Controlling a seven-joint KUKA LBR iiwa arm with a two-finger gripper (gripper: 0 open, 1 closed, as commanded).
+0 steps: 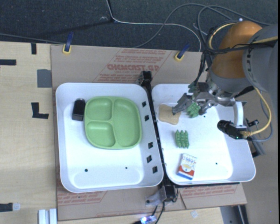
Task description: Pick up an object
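Two white bins sit side by side on the table, left bin (65, 139) mid-frame left, right bin (233, 164) mid-frame right. Left bin holds a green divided plate (113, 122) with a small black block (78, 109) touching its left edge. Right bin holds the candidates: a tan lump (168, 114) near its upper left corner, a green studded piece (181, 138) just below center, a red-white-blue carton (187, 166) toward the bottom. The claw (192, 107) is down in the upper part of the right bin, arm coming in from the frame's right, and another green studded piece (194, 109) sits right at its tip. Looks gripped between the fingers, so claw closed on that green piece, though contact is small and a bit blurred. Tan lump is just beside the claw's left side, probably nudged-risk if the arm swings. My read: grasp stage, lift not confirmed; piece is low near the bin floor. Next call is a straight vertical pull.
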